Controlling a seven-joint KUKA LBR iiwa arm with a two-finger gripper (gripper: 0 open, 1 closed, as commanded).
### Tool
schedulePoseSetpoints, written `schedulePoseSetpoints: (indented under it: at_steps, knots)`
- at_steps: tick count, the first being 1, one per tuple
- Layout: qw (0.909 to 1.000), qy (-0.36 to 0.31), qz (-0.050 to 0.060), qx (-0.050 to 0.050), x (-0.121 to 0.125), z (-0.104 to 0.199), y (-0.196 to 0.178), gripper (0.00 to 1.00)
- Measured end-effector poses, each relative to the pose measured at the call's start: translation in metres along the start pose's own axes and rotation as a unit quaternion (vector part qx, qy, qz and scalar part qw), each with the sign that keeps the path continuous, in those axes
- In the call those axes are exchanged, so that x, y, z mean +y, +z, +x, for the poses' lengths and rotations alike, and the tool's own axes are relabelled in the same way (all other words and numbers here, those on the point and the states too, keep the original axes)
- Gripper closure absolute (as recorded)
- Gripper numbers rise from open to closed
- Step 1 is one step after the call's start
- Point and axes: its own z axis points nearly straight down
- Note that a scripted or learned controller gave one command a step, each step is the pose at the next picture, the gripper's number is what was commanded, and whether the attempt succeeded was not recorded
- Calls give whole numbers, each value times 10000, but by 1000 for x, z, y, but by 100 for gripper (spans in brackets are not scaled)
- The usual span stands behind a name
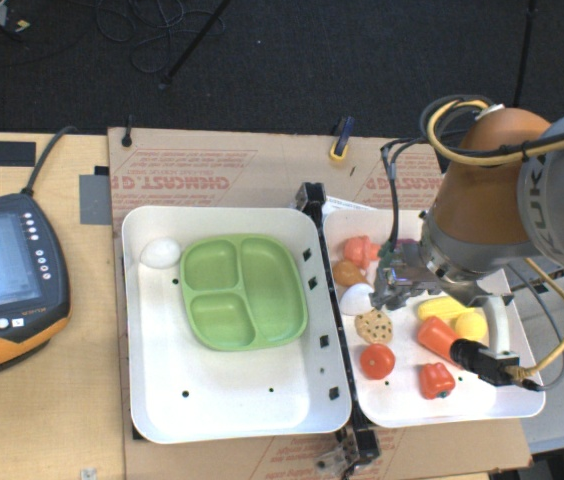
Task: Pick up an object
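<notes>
Hovered low over the right bin point(522, 408), gripper point(394, 286) among toy food; impossible to tell from this view how it was set.

Counted two white bins side by side: in the left bin point(152, 388), one green divided tray point(242, 293) with three compartments and one white egg point(160, 254) near its upper left corner. Counted in the right bin one cookie point(373, 326) just below the gripper, one tomato point(377, 361), one red pepper point(436, 379), one carrot point(440, 338), one yellow piece point(454, 316), one white piece point(355, 297), plus pink and orange pieces point(354, 258), partly hidden and hard to name. Noted one handheld screen point(2, 278) at left, cut off by the frame.
</notes>
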Motion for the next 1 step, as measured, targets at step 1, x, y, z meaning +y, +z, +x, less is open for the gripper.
schedulePoseSetpoints:
  at_steps: [1]
  knots:
    - [10000, 18, 17, 5, -16, 3, 11, 100]
